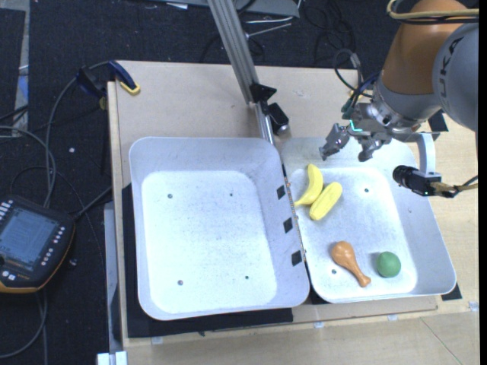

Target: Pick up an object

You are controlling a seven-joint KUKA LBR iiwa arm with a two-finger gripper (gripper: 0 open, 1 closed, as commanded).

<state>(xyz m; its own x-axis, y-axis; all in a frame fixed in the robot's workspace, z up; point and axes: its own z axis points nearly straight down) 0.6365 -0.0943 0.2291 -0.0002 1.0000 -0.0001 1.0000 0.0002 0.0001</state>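
Above the right bin (426,226), pincer (348,147) spread wide, nothing between fingers.

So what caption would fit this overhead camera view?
Gripper open above the right bin, which holds two bananas, a drumstick and a green ball.

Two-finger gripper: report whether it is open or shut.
Open. The two-finger gripper has its fingers spread with clear space between them, above the right white bin's far edge, holding nothing.
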